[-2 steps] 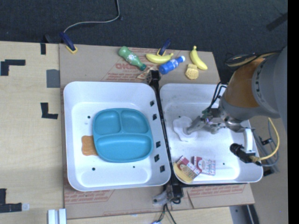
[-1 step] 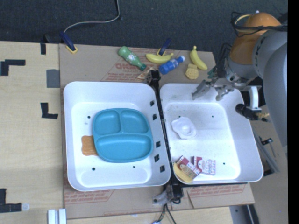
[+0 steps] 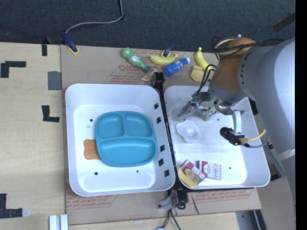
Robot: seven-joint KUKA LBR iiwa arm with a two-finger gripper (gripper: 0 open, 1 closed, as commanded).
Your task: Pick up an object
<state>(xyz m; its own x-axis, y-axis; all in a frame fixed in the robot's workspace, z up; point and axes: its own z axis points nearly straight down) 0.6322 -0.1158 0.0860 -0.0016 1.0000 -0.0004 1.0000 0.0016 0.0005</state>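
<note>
End effector point(image 3: 192, 110) above upright clear cup point(image 3: 188, 131)

Plate point(image 3: 126, 139): blue. 2 bins point(image 3: 76, 99): white. Bottle point(image 3: 135, 59): green. 2 bananas point(image 3: 164, 59): yellow. Packet point(image 3: 207, 169): red and white. Cup point(image 3: 188, 131): clear. Bench point(image 3: 29, 128): pale wood.

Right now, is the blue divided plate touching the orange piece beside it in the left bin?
Touching. The camera view shows the blue divided plate overlapping the orange piece at the plate's lower left edge, with no gap between them.
</note>
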